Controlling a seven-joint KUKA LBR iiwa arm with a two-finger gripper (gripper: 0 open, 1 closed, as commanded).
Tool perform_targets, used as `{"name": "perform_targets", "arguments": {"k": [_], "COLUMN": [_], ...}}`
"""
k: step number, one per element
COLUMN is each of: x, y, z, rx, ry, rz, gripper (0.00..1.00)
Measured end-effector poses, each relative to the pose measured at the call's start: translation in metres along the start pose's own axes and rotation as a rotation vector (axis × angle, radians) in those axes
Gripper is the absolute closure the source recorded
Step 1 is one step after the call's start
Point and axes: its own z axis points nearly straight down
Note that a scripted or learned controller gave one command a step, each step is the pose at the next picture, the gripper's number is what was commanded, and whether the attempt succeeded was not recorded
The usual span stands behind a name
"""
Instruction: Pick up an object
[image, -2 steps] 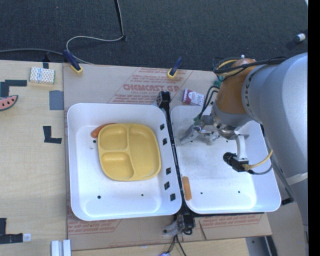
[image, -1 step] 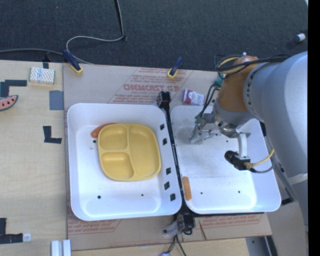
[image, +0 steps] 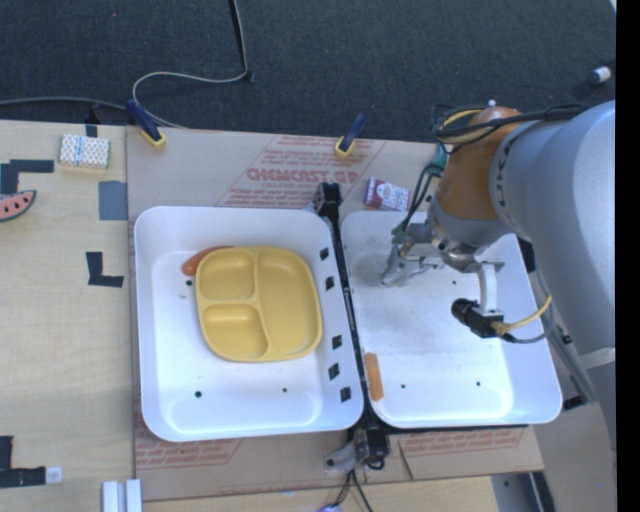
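Seen from above, the bench carries two shallow white bins side by side on a sheet of printed cardboard (image: 290, 175). A yellow divided tray (image: 260, 302) lies in the left bin (image: 165, 400), slightly turned, with three compartments facing up. An orange object (image: 190, 265) peeks out from under the tray's upper left corner, touching the tray's edge; what it is cannot be told. In the right bin (image: 520, 395), a small orange stick-like piece (image: 373, 376) lies against the left wall near the front corner, well apart from the arm. The grey arm with its orange band (image: 470, 185) reaches in from the right and hangs over the back half of the right bin. Its gripper (image: 397, 270) points toward the bin's left side, fingers slightly spread, with nothing between them. A small red and white packet (image: 385, 194) rests on the cardboard just behind the right bin. Two yellow and blue clamps (image: 147, 124) hold the cardboard's far edge.
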Motion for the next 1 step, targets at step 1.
{"name": "perform_targets", "arguments": {"k": [1], "x": [0.0009], "y": [-0.0001], "z": [-0.0091], "rx": [0.001], "ry": [0.001], "rz": [-0.001], "gripper": [1.00]}}
